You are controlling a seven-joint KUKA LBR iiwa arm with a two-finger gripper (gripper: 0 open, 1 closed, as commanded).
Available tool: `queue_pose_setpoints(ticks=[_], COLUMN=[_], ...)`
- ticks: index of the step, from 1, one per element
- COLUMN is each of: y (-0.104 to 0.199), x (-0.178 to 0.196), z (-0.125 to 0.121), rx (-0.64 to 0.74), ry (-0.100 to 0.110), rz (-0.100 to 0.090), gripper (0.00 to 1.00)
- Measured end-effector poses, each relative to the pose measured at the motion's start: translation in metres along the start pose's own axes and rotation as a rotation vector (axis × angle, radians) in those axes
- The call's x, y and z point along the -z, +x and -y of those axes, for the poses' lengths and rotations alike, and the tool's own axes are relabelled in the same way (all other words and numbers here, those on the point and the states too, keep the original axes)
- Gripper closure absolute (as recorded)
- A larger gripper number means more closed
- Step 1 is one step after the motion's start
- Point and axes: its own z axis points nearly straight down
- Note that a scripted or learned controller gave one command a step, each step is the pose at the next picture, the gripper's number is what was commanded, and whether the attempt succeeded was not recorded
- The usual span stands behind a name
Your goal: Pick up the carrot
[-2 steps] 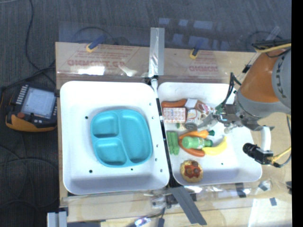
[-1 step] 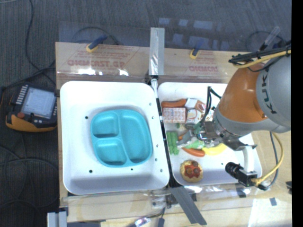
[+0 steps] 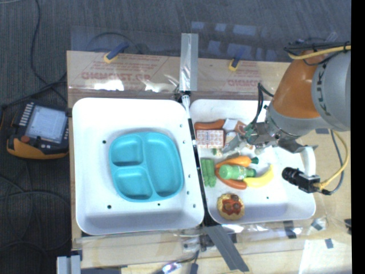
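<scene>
The carrot is orange with a green top and lies across the middle of the right bin. It rests against a green bottle-like item. My gripper hangs just above and behind the carrot. It is open, its fingers spread to either side of the carrot's upper edge, and nothing is held between them. The grey and orange arm reaches in from the upper right.
The carrot is crowded by a banana, a red-orange pepper, a green cucumber, a sausage, a small printed box and a round pastry. The left bin holds a blue divided tray.
</scene>
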Motion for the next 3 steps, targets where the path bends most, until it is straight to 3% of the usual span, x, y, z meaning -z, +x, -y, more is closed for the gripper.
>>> queue_pose_setpoints(ticks=[1, 2, 3], y=[-0.013, -0.035, -0.048], x=[-0.063, -0.084, 0.000], z=[0.005, -0.028, 0.024], rx=[-0.001, -0.024, -0.006], ry=[-0.013, -0.016, -0.001], rz=[0.001, 0.001, 0.001], gripper=[0.00, 0.00, 0.00])
